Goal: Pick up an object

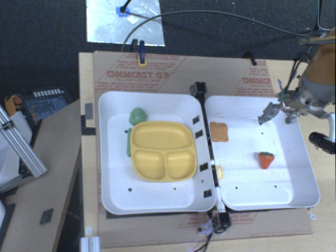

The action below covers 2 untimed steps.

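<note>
The two-finger gripper (276, 113) hangs over the far right of the right white bin (294, 196), jaws apart and holding nothing. The small red strawberry-shaped toy (266, 159) lies nearer and slightly left on the floor of that bin, leafy end far, tip near. A flat orange toast-like piece (219, 132) sits further left.

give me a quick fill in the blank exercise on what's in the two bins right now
1. The yellow divided tray lies in the ____ bin.
2. The strawberry lies in the ____ bin.
3. The yellow divided tray has ____ compartments.
4. The gripper hangs over the right bin, holding ____.

Missing words: left; right; three; nothing
</note>
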Each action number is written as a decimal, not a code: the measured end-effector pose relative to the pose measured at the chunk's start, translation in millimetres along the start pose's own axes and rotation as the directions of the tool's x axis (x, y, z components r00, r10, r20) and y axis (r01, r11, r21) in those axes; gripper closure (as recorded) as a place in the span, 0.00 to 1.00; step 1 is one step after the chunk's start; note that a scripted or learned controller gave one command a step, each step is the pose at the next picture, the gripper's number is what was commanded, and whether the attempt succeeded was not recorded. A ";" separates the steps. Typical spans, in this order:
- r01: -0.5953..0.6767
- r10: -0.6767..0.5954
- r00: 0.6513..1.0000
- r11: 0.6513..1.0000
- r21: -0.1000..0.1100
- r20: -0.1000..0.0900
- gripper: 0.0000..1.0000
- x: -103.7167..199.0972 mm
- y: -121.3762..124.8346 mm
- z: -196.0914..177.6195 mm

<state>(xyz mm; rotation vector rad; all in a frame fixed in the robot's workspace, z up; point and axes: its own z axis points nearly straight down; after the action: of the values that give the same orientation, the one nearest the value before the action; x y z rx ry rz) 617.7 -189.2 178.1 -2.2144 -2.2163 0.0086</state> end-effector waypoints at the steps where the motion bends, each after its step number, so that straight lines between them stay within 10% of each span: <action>1: 0.003 -0.003 1.000 1.000 -0.012 0.003 0.00 0.3 3.1 -7.2; 2: 0.002 -0.002 1.000 1.000 -0.009 0.003 0.00 -3.6 8.8 36.5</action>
<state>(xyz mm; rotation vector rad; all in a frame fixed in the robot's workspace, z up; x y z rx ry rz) 626.1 -192.7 141.5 -2.2182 -2.2241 0.0014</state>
